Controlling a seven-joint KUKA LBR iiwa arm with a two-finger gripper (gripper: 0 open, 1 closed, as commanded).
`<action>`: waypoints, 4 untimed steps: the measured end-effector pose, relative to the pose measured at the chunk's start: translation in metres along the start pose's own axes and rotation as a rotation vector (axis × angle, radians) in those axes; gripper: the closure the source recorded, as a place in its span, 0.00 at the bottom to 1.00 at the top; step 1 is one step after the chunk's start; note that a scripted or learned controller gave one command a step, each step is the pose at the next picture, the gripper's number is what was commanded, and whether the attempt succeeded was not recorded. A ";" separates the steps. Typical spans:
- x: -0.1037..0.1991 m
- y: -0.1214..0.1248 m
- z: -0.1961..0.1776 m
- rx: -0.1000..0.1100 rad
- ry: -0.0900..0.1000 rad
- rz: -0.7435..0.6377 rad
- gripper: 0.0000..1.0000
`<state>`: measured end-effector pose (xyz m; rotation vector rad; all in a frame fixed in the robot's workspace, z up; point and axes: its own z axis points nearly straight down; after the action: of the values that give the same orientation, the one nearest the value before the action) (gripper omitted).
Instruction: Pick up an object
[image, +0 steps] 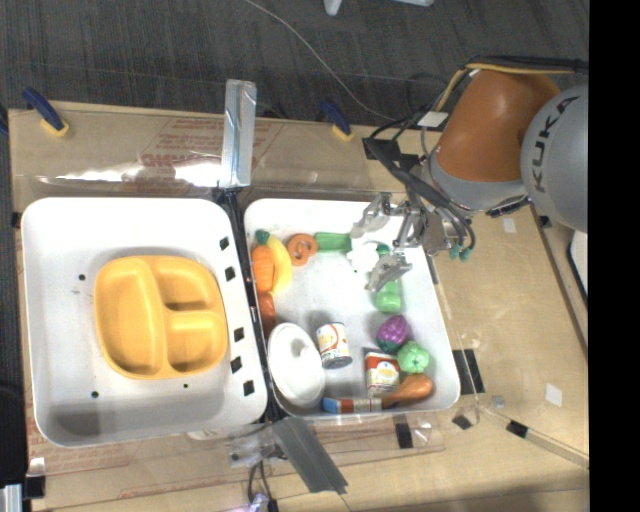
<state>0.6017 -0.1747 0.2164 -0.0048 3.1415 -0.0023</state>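
One arm only, its end effector (388, 262) low in the right bin (300, 215) near the far right wall, grip state impossible to tell, with a green toy vegetable (388, 296) directly beneath and just nearer the camera, its long axis roughly front-to-back.

**The bench and what rests on it**

A brown bench (500, 300) carries two shallow white bins side by side: the left bin (50, 300) and the right bin (440, 320). Blue clamps (45, 110) grip its far edge.
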 end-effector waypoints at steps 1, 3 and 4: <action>0.030 0.014 0.097 0.008 -0.026 -0.073 0.00; 0.069 0.057 0.120 0.002 -0.008 0.055 0.00; 0.044 0.022 0.123 0.000 -0.005 -0.265 0.00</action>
<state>0.5574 -0.1528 0.0936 -0.4197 3.1087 -0.0022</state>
